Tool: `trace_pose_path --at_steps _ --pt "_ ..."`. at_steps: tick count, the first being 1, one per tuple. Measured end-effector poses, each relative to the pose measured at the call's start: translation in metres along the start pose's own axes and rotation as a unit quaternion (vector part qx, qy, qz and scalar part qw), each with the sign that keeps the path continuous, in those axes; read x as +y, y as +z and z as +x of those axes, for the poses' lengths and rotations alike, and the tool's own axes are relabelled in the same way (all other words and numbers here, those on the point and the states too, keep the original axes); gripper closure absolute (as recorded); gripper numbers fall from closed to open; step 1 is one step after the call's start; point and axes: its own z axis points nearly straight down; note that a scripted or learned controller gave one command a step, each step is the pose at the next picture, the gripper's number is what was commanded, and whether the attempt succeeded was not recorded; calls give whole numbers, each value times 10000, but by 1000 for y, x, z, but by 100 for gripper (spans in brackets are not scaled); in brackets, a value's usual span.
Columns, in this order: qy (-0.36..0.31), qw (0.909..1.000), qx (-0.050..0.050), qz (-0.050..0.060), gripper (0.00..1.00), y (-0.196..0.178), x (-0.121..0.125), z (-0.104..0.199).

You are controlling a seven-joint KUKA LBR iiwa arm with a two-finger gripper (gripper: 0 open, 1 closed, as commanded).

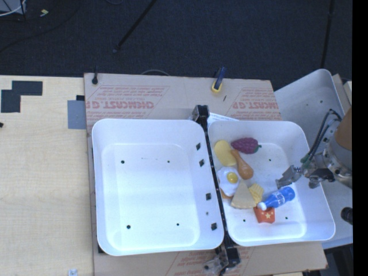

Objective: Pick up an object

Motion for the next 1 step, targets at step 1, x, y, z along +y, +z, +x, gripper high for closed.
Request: trace_pose_path --at_steps 1 --pt "14 10000 -11 -35 0 96 15 -3"
